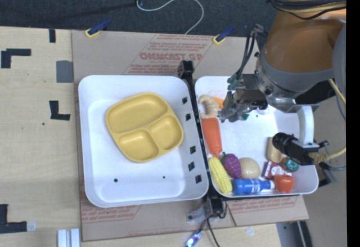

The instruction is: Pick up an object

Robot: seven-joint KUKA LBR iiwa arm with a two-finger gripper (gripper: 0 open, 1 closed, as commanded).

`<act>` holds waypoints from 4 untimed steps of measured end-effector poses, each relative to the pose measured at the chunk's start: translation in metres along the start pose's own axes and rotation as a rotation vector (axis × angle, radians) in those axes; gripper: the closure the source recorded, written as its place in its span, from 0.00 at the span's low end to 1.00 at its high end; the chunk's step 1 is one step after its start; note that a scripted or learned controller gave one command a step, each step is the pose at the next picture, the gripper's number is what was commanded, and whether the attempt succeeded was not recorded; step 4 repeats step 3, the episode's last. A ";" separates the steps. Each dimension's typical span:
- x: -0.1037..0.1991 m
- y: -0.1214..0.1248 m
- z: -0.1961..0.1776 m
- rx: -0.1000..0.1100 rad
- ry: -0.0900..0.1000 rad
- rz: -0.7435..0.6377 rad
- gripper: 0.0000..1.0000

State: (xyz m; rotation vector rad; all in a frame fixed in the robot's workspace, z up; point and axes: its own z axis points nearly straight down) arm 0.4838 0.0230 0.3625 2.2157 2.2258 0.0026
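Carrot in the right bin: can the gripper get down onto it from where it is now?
Probably yes. The carrot lies with its top bare, just left of and below the gripper. The corn touches only its lower end, and the bin wall runs close along its left.

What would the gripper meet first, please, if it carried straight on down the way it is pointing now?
Probably the bare white floor of the right bin. The gripper hangs over its upper left part, just right of the beige toy and above the carrot. Depth is unclear, so it might clip the beige toy.

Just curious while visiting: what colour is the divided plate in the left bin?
Yellow. The divided plate shows clearly in the camera view.
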 end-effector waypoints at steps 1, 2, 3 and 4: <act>0.036 0.000 -0.018 0.002 0.000 0.000 1.00; 0.035 0.000 -0.027 0.003 -0.001 0.003 1.00; 0.031 0.000 -0.056 0.001 0.000 0.002 1.00; 0.031 0.000 -0.056 0.001 0.000 0.002 1.00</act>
